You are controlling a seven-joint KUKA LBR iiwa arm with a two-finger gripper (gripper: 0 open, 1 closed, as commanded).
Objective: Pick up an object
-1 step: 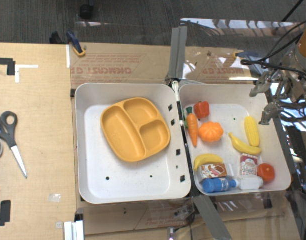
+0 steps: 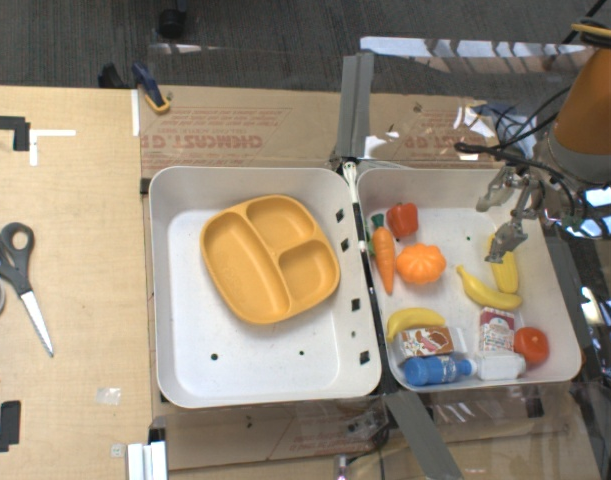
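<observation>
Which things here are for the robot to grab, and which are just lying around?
For the job:
- grey two-finger gripper
- long orange toy carrot
- round orange toy pumpkin
- curved yellow toy banana
- blue plastic bottle
- right white bin

Just lying about:
- yellow three-part plastic plate
- grey-handled metal scissors

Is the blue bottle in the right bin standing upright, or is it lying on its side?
Lying on its side. The blue bottle rests lengthwise on the floor of the right bin, at its near edge.
</observation>
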